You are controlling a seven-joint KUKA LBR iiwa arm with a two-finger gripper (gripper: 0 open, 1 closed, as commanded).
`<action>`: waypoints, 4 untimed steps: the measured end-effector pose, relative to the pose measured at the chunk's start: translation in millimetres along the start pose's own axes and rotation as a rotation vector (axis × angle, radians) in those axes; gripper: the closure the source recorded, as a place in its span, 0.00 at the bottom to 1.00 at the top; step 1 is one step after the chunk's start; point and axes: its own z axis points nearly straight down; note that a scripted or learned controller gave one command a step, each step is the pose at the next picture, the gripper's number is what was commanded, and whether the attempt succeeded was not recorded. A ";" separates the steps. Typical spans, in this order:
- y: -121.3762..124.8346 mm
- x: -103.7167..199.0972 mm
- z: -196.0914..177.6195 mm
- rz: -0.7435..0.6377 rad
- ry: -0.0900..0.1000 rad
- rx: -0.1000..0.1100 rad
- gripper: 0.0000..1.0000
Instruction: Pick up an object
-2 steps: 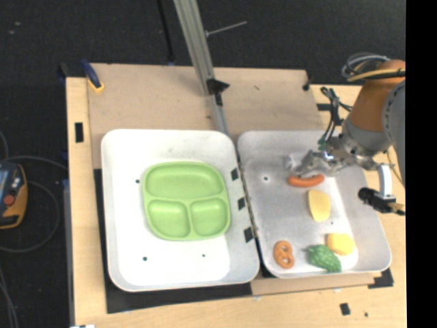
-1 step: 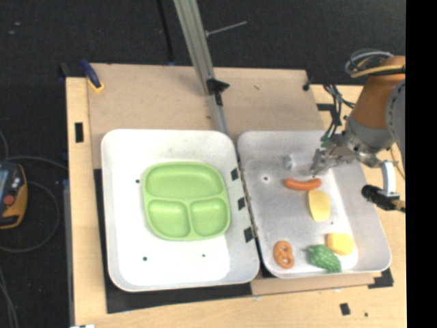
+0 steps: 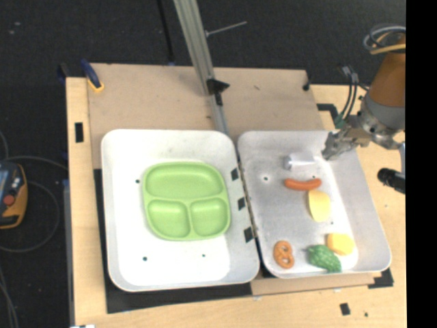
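My bench [image 3: 171, 98] is lying under me as a tan board, carrying two shallow white bins side by side. The left bin [image 3: 119, 251] is holding a green divided tray [image 3: 185, 200], and the right bin [image 3: 365, 203] is sitting just beside it with small toy foods inside. A grey metal post [image 3: 198, 46] is standing slanted at the bench's far edge.

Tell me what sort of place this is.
Probably a robot lab test bench, not a kitchen. Two white bins sit on a board; the right one holds toy food such as a hot dog and pretzel, a green divided plate sits in the left, and the gripper reaches in.
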 end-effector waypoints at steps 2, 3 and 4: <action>12.8 -0.4 -107.6 -0.001 0.000 0.000 1.00; 9.7 50.7 -92.5 -0.003 0.002 0.007 1.00; 5.0 103.4 -99.8 -0.004 0.003 0.005 1.00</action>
